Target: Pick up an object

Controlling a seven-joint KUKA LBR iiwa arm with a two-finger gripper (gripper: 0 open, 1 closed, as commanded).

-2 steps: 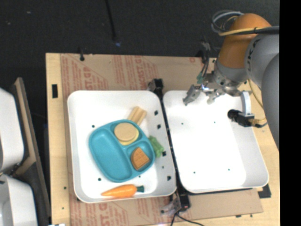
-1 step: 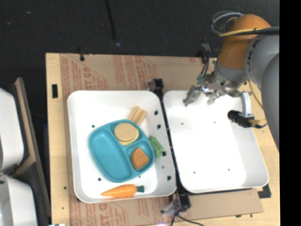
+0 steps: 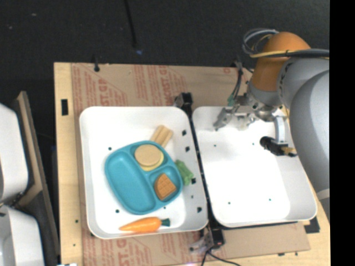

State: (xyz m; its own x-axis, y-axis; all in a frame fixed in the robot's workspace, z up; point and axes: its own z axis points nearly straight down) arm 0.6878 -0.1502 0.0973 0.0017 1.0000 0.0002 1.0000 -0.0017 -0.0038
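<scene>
At upper right: gripper (image 3: 242, 115) above right bin (image 3: 249, 198) | finger state: cannot tell | nothing picked; carrot (image 3: 143, 224) untouched in left bin (image 3: 100, 126)

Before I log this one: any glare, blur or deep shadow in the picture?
Camera view: both white bins are bright, the left bin near washed out; the tray and carrot read sharp; the gripper is small and soft; the background above the bench is almost black.
</scene>
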